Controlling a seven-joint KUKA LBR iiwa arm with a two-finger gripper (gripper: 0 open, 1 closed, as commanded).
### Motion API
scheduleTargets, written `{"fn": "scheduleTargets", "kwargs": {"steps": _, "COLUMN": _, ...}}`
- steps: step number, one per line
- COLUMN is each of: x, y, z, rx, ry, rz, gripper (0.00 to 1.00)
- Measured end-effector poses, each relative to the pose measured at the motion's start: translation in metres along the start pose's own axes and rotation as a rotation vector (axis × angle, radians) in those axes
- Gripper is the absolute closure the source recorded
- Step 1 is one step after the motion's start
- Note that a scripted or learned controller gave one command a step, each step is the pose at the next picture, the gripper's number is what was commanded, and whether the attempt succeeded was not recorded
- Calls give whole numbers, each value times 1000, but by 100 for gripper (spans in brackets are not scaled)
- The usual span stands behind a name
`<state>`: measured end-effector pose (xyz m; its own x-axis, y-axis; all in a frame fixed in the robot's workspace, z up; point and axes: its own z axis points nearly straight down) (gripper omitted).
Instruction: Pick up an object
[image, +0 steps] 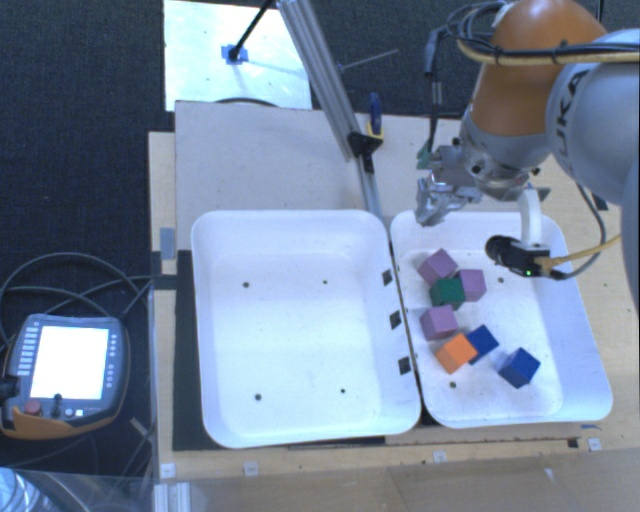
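Several small blocks lie in the right bin (575, 395): three purple ones (437, 266) (471, 284) (438, 322), a green one (448, 292), an orange one (456, 352) and two blue ones (482, 340) (519, 367). My gripper (436, 204) hangs over the bin's far left corner, above and behind the nearest purple block, with nothing seen between its fingers. The grey arm with its orange band (530, 50) reaches in from the upper right.
The left bin (215, 300) sits beside the right one. A metal pole (330, 85) slants down to the bins' far junction. A black sensor with cable (515, 255) hangs over the right bin. A teach pendant (65, 375) lies at the far left.
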<state>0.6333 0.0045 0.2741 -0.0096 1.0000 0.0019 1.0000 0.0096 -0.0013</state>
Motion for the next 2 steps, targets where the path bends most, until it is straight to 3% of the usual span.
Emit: {"fn": "scheduleTargets", "kwargs": {"steps": 2, "x": 92, "y": -39, "z": 22, "rx": 0, "ry": 0, "rz": -1, "gripper": 100}}
